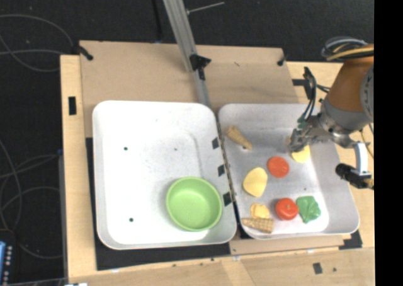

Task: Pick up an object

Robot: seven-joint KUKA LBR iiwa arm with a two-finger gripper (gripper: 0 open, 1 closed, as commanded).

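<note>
Two shallow white plastic bins sit side by side on a tan board bench. The left bin (126, 146) holds a smooth round lime-green bowl (194, 203) near its front right corner. The right bin (334, 215) holds small toy foods: a tan bread-like stick (238, 138), a pale yellow rounded wedge (255, 181), an orange-red ball (278, 166), a red tomato shape (286, 208), a lumpy green piece (308, 208), and a ridged waffle cone (259, 223). The grey arm's gripper (300, 142) hangs low, touching or just above a small yellow piece (301, 154). Whether it is gripping that piece cannot be told.
</note>
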